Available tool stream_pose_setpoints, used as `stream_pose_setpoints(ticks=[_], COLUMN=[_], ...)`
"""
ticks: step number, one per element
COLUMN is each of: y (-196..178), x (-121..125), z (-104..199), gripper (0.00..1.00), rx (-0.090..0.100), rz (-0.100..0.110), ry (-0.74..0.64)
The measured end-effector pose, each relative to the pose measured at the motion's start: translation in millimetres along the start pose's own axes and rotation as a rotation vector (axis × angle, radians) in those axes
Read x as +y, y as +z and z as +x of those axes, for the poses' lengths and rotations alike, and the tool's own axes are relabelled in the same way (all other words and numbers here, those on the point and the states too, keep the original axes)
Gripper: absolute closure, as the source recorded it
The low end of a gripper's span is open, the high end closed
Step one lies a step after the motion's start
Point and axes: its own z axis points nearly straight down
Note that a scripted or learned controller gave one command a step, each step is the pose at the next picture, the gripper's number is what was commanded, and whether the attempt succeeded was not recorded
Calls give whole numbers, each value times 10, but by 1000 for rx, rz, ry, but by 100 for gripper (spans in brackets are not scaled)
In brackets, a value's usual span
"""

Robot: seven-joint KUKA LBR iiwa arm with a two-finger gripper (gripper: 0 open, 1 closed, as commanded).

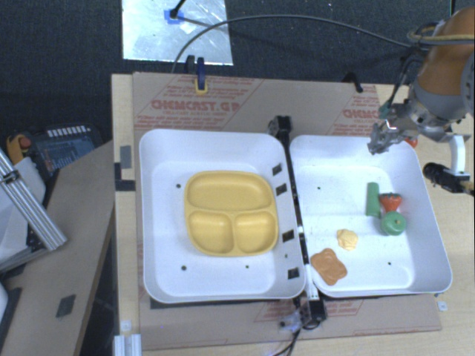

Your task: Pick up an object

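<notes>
Gripper (380,141) hangs over the right bin's (349,162) far rim, grip state unclear; green block (372,199) sits apart, 1 yellow tray (228,212) left.

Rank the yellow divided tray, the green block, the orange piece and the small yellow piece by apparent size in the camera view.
1. Yellow divided tray
2. Orange piece and green block: look alike, not ranked
3. Small yellow piece

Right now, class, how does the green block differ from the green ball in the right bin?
The green block is long, flat-sided and darker; the green ball is round and brighter. The block lies farther back in the right bin, the ball nearer the front. Both are green and flank a small red piece.
</notes>
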Motion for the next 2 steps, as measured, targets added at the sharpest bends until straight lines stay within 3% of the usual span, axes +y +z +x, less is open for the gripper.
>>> stream_pose_setpoints(ticks=[1, 2], y=[-234, -303], x=[14, 88], z=[-2, 609], gripper=[100, 100], rx=[1, 3], rz=[3, 5], ry=[-1, -6])
